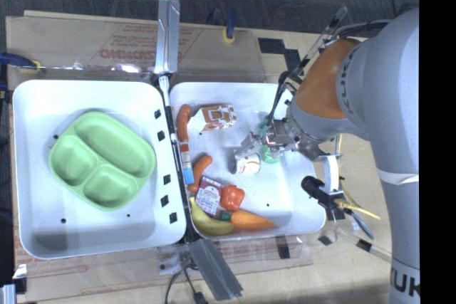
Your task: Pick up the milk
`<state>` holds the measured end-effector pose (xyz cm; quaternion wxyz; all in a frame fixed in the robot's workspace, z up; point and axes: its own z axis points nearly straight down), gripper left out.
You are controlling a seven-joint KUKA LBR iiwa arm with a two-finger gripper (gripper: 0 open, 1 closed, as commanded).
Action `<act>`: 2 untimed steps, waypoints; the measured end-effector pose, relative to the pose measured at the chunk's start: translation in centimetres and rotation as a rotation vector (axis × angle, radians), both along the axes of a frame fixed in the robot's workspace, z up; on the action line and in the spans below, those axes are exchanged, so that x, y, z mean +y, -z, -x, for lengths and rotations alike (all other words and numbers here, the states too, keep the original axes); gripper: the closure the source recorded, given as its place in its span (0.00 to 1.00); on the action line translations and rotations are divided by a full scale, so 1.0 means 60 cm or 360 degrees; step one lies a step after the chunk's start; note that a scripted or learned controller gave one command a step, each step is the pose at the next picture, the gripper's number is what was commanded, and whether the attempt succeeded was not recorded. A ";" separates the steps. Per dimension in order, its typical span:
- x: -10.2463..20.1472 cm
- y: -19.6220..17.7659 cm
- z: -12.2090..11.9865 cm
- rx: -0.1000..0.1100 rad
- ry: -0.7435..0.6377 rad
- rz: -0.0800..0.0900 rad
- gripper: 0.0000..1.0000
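The milk carton (248, 164) lay just left of and below the claw (265, 141). Whether the claw stood open could not be told.

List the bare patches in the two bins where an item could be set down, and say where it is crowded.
Left bin: bare floor all round the green divided plate, widest along the near edge. Right bin: a bare strip between the milk and the carrot. Crowded: its left side, with sausage, banana and red pepper.
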<state>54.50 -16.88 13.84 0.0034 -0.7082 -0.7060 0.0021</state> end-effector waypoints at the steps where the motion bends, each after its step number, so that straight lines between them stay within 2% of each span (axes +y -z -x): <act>1: 0.031 0.083 0.022 -0.0002 -0.0228 -0.0004 0.00; 2: 0.114 0.084 0.116 0.0001 -0.0335 -0.0005 0.00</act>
